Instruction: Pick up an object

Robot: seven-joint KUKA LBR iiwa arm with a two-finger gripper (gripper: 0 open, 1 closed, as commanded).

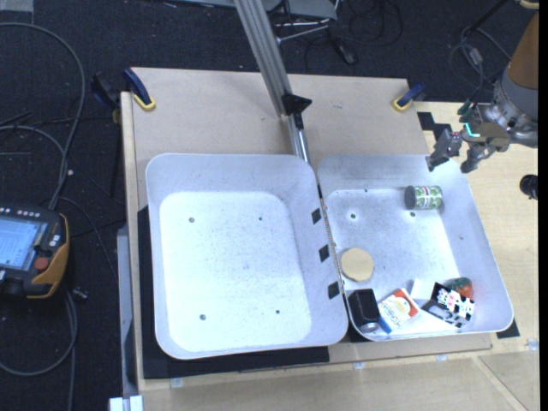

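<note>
1. Fingers of the gripper (456, 153) hang spread apart with nothing between them, two dark prongs over the far right rim of the right bin (479, 229), just beyond its corner.
2. Candidate objects all lie in the right bin: a small green can (424, 197) at the far side, a tan round disc (358, 265) near the left wall, and a cluster along the near edge made up of a black block (364, 306), an orange-and-white packet (397, 306) and a patterned dark item (452, 302) with a red-and-green piece at its far side.
3. The left bin (171, 187) holds no objects that I can make out.
4. Judged from this, the pick is at its approach stage: no object has been reached or lifted yet.
5. The green can is nearest to the fingers, a little to the near-left of them, so it looks the likeliest target.
6. It lies on its side with its long axis running roughly left to right, the paler end pointing right.
7. A sound next move would bring the fingers over the can's middle, turn them to close across the near-far width, then descend.
8. Being round and on its side, it may roll near or far if nudged off centre.
</note>
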